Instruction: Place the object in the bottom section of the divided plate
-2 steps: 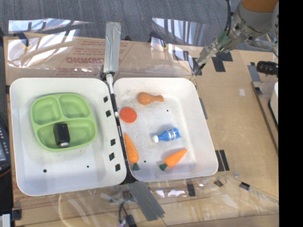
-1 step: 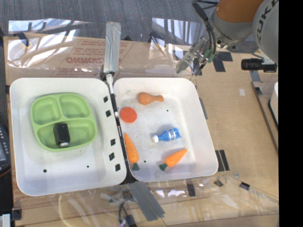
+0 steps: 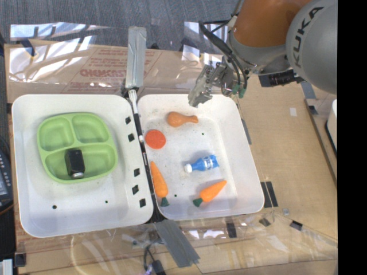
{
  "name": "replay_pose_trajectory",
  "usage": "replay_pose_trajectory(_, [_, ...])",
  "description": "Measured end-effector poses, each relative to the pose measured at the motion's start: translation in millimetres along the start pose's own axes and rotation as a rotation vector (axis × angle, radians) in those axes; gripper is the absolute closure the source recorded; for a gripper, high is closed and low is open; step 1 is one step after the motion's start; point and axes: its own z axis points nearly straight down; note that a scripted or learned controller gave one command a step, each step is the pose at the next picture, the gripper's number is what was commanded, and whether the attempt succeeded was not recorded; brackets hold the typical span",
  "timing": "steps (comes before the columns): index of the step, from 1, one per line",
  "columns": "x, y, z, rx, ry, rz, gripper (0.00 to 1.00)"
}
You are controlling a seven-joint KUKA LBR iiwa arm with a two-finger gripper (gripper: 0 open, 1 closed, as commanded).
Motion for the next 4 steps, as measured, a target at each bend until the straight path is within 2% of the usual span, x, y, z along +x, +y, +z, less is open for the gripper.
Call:
replay_pose_trajectory(1, [-22, -57, -59, 0.001, -0.006, -0.526, 1.00])
replay_pose_trajectory(2, [-45, -83, -77, 0.002, -0.008, -1.213, 1.00])
replay_pose_trajectory(3, [-38, -65, -15, -0.004, 0.001, -1.597, 1.00])
replay_pose_trajectory(4, [-48, -97, 7, -0.001, -0.004, -2.188, 1.00])
